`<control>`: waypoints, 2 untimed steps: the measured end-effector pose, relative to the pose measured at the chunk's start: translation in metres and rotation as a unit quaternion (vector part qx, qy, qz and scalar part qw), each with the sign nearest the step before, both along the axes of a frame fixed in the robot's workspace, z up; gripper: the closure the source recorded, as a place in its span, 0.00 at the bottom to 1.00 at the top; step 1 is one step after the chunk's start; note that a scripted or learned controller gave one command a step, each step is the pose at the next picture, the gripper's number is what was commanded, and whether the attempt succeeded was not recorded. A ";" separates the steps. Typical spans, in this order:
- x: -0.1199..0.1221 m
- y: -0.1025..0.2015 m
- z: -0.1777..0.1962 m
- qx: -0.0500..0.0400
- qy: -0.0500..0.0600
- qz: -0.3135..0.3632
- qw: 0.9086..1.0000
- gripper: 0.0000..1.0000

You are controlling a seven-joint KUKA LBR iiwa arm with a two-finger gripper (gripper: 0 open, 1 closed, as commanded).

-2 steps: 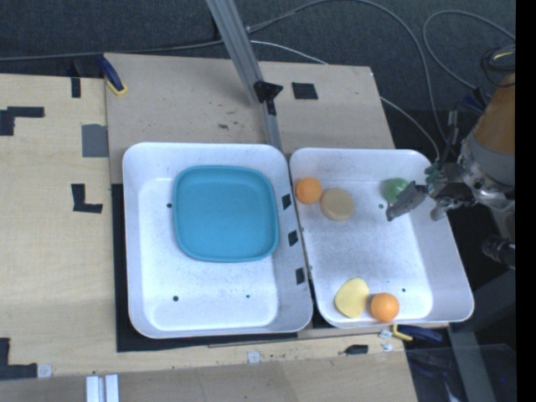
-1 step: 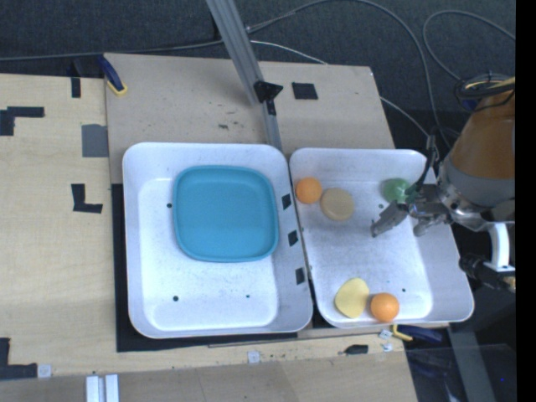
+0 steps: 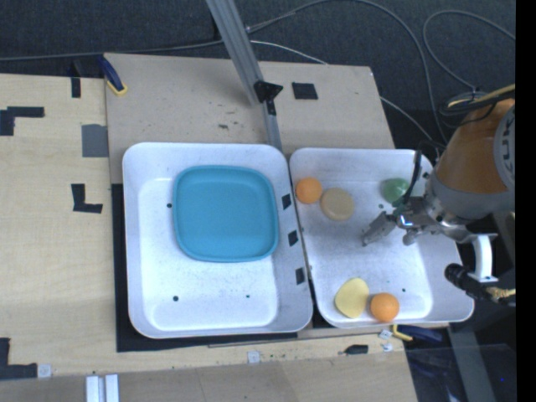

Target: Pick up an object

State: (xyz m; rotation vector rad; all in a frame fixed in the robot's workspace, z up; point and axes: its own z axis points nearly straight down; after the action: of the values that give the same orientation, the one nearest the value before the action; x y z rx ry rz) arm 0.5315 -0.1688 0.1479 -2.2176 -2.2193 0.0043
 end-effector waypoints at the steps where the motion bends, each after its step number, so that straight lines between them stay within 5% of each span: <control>1: -0.001 0.001 -0.053 0.000 0.000 0.000 1.000 0.00; 2: 0.000 0.001 -0.041 0.000 -0.002 0.000 1.000 1.00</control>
State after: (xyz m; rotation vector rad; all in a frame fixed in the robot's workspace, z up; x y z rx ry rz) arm 0.5313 -0.1682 0.1074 -2.2191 -2.2217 0.0011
